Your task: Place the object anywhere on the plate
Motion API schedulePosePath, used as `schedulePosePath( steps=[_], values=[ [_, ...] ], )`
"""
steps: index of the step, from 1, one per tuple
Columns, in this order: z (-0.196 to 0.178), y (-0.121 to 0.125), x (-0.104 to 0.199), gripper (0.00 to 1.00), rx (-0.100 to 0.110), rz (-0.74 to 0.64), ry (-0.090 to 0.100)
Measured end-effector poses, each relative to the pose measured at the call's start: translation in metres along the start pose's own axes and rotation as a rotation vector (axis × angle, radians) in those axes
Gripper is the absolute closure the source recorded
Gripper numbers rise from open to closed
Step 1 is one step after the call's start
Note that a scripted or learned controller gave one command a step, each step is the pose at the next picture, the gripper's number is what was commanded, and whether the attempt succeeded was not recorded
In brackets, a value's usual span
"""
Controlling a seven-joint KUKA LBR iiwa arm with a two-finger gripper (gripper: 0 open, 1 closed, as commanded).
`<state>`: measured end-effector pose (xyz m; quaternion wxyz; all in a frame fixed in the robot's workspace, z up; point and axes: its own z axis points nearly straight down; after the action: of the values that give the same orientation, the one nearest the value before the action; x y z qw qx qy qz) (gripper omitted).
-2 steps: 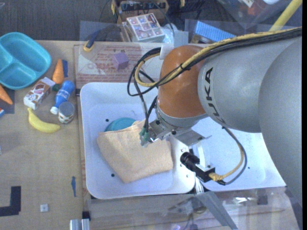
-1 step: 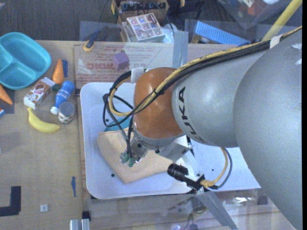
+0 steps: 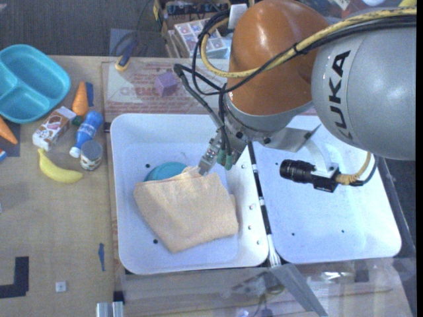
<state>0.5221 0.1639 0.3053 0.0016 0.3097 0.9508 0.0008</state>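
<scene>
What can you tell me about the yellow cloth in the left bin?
The cloth is pale yellow-orange and looks like soft terry fabric. It lies flat and loosely folded on the floor of the left bin. Its upper edge covers part of a teal plate. The gripper is at its upper right corner.

one fixed camera is looking down at a slant from above the tabletop point(image 3: 59, 243), taking in both white bins point(image 3: 125, 197) (the arm point(image 3: 357, 71) is looming close, reaching in from the right).
</scene>
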Motion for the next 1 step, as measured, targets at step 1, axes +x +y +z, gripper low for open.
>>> schedulePosePath(
  steps=[1],
  values=[
    [0.1179,0.0346,0.0325,1.00,0.001,0.020,0.002]
  ],
)
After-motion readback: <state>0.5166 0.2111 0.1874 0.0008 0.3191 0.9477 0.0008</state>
